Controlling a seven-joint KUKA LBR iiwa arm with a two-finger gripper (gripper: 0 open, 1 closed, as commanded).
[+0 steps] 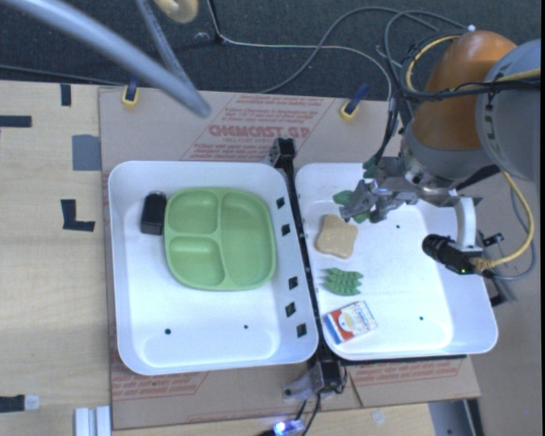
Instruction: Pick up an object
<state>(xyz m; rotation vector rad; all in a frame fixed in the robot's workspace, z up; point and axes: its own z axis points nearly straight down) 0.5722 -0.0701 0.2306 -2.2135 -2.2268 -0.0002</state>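
We see the fingers (pixel 361 205) low in the right bin (pixel 436 316); a green leaf (pixel 347 197) lies at their tips, though we cannot tell their spread.

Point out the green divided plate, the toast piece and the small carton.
green divided plate (pixel 221 239): camera view, left bin, on the ridge between its compartments.
toast piece (pixel 336 236): camera view, right bin, middle of its tan face.
small carton (pixel 350 321): camera view, right bin, middle of its printed face.
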